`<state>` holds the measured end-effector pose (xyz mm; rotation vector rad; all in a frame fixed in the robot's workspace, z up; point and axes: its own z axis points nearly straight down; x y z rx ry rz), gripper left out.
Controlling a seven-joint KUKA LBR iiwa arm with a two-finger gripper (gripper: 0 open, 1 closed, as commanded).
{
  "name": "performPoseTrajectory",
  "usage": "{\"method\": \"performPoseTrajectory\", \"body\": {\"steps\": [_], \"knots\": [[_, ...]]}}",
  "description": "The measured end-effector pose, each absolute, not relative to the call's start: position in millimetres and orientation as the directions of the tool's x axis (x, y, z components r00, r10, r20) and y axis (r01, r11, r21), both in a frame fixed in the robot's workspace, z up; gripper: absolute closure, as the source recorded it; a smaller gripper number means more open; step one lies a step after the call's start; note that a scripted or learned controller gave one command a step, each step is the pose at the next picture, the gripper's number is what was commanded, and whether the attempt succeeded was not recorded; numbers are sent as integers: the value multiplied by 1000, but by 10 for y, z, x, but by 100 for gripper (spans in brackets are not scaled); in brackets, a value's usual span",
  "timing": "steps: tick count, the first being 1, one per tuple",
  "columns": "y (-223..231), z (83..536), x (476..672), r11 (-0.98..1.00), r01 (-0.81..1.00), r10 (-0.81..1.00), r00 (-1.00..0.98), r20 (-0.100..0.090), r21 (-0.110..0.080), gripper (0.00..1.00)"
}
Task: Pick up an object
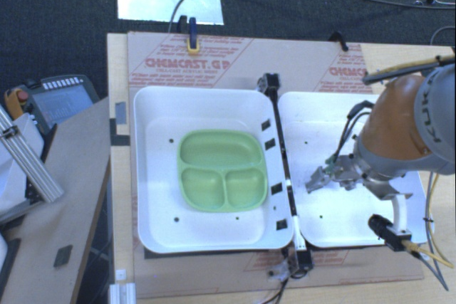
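A light green plate [219,171] with three compartments lies flat in the middle of the left white bin [153,153]. My gripper [318,180] hangs low over the floor of the right white bin [313,124], near its left-centre, pointing toward the divider. It is well to the right of the green plate, with the bin walls between them. The grey arm with its orange band [395,128] reaches in from the right and covers the right part of that bin. I see nothing held at the gripper tip.
Black clips [271,146] line the ridge between the two bins. The bins rest on cardboard [214,60] on the bench. A teach pendant [60,100] and an aluminium bar [28,160] lie at the left. Cables [413,245] trail at the front right.
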<state>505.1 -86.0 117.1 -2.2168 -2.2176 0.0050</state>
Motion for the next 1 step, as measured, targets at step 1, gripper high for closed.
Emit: {"method": "performPoseTrajectory", "body": {"steps": [1], "knots": [[-857, 824, 5053, 0, 1000, 1000, 0, 1, -2, 0]]}}
